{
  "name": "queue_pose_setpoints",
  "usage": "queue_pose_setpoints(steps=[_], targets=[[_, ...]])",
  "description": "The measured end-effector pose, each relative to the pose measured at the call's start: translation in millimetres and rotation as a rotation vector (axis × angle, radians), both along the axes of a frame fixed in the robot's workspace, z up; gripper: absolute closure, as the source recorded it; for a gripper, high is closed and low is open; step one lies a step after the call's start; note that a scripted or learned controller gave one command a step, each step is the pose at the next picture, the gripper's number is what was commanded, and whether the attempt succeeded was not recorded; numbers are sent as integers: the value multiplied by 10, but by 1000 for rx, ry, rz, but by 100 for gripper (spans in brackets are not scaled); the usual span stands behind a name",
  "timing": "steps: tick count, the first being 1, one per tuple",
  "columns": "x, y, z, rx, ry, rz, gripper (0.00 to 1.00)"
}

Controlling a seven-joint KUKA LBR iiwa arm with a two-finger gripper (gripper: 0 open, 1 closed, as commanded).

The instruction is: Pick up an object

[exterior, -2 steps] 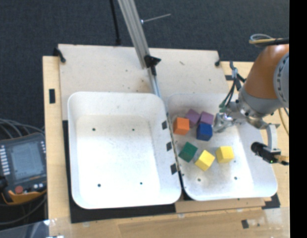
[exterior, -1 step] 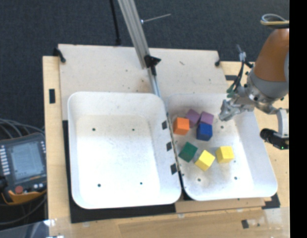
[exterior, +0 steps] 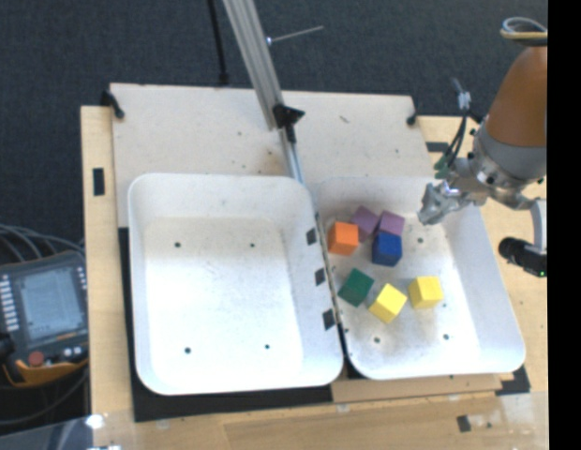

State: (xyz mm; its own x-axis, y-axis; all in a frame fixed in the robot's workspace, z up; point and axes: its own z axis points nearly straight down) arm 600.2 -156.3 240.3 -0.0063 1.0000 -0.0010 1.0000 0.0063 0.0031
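Coloured blocks, seven, clustered mid right bin [exterior: 478, 279] on the bench: blue block [exterior: 387, 248] nearest the tool [exterior: 431, 206], which hovers beside its far-right edge; finger state cannot be told. Advice: centre above one block, descend straight.

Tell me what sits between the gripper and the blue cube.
Nothing visible does. The gripper hangs up and right of the blue cube over bare bin floor; a purple cube touches the blue one's top edge.
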Motion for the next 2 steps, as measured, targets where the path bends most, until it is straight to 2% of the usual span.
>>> queue_pose_setpoints(steps=[2], targets=[[-109, 1026, -164, 2, 3, 0, 100]])
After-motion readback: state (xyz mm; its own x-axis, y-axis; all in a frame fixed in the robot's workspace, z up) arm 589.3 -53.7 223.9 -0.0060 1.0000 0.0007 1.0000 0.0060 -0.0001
